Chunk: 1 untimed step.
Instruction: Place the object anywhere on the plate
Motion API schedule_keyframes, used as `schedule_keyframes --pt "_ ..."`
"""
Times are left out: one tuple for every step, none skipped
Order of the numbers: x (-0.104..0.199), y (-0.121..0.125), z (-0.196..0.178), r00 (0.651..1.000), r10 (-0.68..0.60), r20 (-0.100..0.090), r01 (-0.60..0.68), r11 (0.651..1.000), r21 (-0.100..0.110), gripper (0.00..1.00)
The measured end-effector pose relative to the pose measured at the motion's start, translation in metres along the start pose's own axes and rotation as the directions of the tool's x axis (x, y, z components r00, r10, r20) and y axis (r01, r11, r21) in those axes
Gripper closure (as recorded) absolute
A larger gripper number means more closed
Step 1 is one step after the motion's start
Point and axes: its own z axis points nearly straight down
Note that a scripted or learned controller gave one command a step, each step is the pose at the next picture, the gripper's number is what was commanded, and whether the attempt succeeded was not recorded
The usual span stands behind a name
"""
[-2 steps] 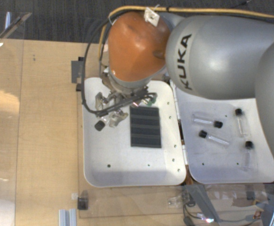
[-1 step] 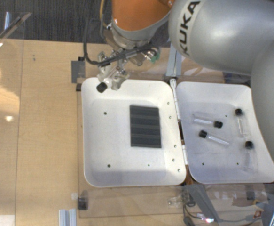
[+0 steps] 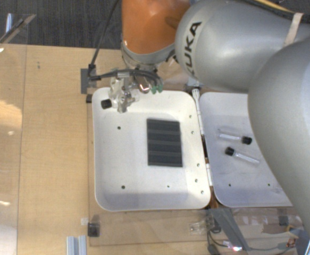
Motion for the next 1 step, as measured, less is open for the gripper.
schedule_keyframes --pt "-0.004 0.0086 -0.0422 0.922 0.388 0.003 -0.388 0.922 0.0 1.0"
